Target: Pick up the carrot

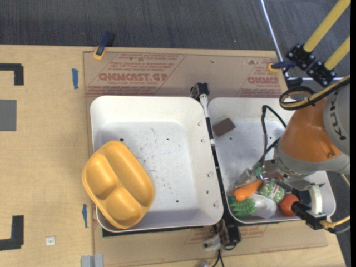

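Observation:
The carrot [246, 192] is orange with a green leafy top [241, 207] and lies near the front of the right bin [245, 143]. My gripper [261, 172] hangs low over the bin, just above and to the right of the carrot's thick end. The grey wrist and the orange band [307, 135] cover most of the gripper from above. The carrot rests among other items on the bin floor, and I cannot make out anything held.
Beside the carrot lie a green-and-white packet [272, 191], a white item [265, 208] and a red-orange round fruit [287, 204]. A brown block [223, 127] sits at the back of the right bin. A yellow divided tray [118, 183] occupies the left bin's front-left corner [167, 121].

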Tool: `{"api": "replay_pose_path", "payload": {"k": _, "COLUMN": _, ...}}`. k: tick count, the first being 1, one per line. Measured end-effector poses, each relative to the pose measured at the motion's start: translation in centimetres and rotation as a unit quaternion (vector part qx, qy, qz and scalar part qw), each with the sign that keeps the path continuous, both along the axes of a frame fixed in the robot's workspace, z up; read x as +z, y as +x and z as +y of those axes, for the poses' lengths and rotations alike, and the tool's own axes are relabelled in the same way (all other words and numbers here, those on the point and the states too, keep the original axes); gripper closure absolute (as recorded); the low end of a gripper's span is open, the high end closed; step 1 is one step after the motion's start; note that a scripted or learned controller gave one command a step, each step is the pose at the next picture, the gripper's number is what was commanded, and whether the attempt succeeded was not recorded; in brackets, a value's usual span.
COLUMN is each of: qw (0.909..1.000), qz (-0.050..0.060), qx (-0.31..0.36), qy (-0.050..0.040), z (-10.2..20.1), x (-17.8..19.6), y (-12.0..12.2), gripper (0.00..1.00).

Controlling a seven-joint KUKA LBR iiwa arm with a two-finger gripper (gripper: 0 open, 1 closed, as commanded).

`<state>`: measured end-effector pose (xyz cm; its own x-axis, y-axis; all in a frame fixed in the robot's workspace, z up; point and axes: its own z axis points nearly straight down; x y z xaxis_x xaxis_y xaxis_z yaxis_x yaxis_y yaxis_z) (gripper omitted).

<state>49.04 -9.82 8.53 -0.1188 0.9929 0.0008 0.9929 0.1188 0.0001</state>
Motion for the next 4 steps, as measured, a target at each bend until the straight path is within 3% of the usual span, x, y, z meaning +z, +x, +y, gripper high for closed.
{"api": "replay_pose_path", "payload": {"k": 1, "qw": 0.9872, "qz": 0.000, "qx": -0.160, "qy": 0.0014, "z": 0.11, "x": 0.01, "y": -1.01, "gripper": 0.00}}
{"api": "replay_pose_path", "payload": {"k": 4, "qw": 0.9871, "qz": 0.000, "qx": -0.160, "qy": 0.0010, "z": 0.09, "x": 0.01, "y": -1.02, "gripper": 0.00}}
